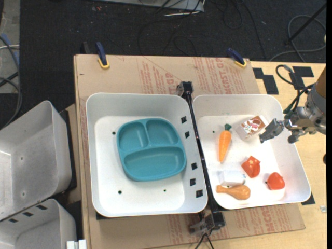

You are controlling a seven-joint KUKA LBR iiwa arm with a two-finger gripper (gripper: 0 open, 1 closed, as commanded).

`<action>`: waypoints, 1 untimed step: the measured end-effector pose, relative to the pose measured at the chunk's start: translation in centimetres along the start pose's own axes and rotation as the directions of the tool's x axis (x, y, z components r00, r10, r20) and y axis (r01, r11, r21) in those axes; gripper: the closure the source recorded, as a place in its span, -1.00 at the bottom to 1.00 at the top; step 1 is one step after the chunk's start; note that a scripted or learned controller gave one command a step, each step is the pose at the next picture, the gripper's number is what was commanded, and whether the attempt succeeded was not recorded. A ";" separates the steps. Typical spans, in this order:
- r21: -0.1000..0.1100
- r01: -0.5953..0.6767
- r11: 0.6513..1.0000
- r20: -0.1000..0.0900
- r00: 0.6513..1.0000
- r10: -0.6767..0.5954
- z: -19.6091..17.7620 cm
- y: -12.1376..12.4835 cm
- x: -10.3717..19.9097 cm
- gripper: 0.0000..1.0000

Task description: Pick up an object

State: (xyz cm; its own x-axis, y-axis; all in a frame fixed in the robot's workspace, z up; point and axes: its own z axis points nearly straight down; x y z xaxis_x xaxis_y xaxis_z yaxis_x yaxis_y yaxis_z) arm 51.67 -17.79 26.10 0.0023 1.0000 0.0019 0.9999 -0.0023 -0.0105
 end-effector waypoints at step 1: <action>-0.010 0.003 1.000 0.002 1.000 -0.003 -0.5 0.2 0.1 -1.00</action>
State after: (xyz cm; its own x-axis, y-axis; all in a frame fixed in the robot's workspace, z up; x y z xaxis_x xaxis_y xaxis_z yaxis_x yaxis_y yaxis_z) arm 51.89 -17.74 26.62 -0.0009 1.0000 -0.0001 1.0000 0.0009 -0.0005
